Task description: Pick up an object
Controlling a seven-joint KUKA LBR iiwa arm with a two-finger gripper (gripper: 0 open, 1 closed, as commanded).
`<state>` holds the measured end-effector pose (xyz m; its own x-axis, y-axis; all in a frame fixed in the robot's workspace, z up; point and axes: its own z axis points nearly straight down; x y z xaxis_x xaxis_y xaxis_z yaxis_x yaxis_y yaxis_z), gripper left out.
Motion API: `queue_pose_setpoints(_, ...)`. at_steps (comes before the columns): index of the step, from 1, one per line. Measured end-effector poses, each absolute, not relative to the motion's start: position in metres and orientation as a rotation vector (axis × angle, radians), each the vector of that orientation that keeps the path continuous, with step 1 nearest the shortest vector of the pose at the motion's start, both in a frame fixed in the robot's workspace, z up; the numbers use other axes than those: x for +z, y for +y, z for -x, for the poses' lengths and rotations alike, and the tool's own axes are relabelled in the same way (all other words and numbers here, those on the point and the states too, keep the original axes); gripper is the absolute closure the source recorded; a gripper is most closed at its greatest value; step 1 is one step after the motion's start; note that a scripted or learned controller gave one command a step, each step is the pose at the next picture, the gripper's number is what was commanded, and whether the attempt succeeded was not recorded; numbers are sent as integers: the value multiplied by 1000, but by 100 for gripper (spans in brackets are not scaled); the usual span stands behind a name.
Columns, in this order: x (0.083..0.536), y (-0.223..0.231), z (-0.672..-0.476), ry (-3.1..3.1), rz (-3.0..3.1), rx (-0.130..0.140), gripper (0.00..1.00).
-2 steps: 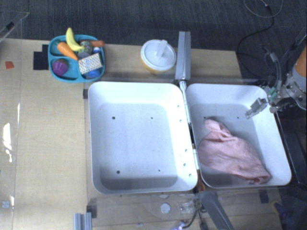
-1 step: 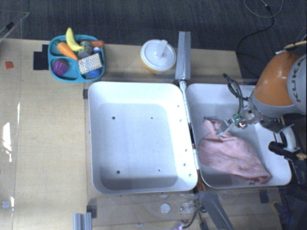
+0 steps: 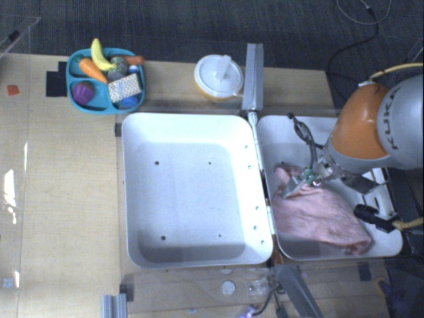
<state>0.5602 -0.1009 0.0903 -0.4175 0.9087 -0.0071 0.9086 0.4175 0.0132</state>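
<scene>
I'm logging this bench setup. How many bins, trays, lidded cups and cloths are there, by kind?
White bins: 2 (left, right)
Blue tray of toy food: 1
White lidded cup: 1
Pink cloth: 1
Total: 5

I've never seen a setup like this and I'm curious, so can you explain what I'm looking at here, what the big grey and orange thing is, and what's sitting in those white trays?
This is one picture from a camera fixed above a workbench, looking down at a slant. The grey and orange shape on the right is a robot arm. At its tip is its gripper, low over a crumpled pink cloth. The cloth lies in the right white bin. Beside it sits the left white bin.

Behind the bins, a blue tray holds toy food, including a banana and a carrot. A white lidded container stands nearby.

Whether the gripper has actually caught the cloth is too small to tell here.
</scene>
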Motion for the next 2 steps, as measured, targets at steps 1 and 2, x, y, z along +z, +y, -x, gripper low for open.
queue_pose_setpoints(1, 104, -101, -564, 2624, -1680, 20, 100)
queue_pose_setpoints(2, 104, -101, -564, 2624, -1681, 20, 0)
